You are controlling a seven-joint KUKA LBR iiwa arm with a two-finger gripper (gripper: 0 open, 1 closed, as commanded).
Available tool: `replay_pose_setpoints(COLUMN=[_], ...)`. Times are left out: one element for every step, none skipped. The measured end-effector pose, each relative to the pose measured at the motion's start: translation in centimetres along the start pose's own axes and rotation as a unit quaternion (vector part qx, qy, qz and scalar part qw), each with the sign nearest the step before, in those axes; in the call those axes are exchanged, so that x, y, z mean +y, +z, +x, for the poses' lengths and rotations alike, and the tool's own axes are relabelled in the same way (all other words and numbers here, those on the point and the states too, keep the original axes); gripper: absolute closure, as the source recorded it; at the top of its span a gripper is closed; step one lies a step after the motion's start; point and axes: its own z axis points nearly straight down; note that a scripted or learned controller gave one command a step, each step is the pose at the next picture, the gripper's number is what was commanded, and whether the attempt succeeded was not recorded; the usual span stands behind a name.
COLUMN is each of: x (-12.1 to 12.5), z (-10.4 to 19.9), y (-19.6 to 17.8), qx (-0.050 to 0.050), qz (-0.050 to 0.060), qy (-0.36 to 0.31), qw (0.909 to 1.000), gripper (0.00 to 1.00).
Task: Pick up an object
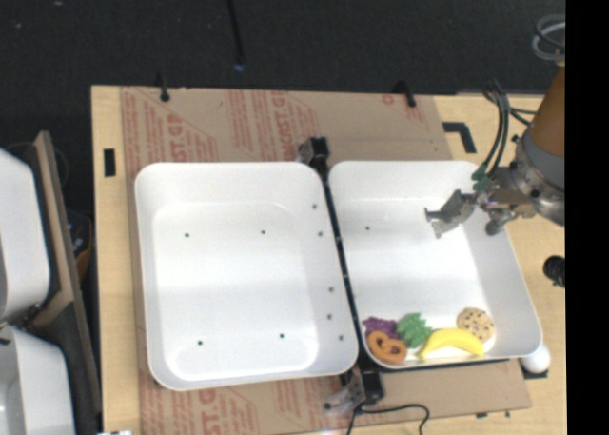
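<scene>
Down in the lower right of the frame, huddled along the near wall of the right bin [495, 262], sits a little cluster of toy food: a yellow banana [451, 343], a round cookie [476, 325], a green leafy piece [414, 328], a bunch of purple grapes [380, 326] and an orange pretzel-like piece [386, 348]. They are touching or nearly touching one another, packed tight against the bin's rim. These look like small toy pieces, so my read is light and probably smooth enough to slip if pinched off-centre. The banana looks the best bet: a long curved body, best taken across its middle where it is narrowest, though the green piece sits right against one end. The cookie is flat and low, harder to get fingers under. Now the gripper [468, 212]: it hangs over the upper right part of the same bin, toward the frame's right edge, with its two fingers [445, 217] spread apart and nothing between them. The toys lie well apart from it, below it in the frame and slightly left. The left bin [152, 233] has nothing on offer. To reach the banana it would need to travel toward the bottom of the frame and then come down.
</scene>
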Motion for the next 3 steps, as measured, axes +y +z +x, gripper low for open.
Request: replay_pose_setpoints(x=[0.0, 2.4, 3.1], z=[0.0, 3.8, 0.6], y=[0.0, 5.8, 12.5], qx=[0.000, 0.000, 0.000], qz=[0.000, 0.003, 0.003], qy=[0.000, -0.002, 0.001], qw=[1.0000, 1.0000, 1.0000], gripper=[0.00, 0.00, 0.00])
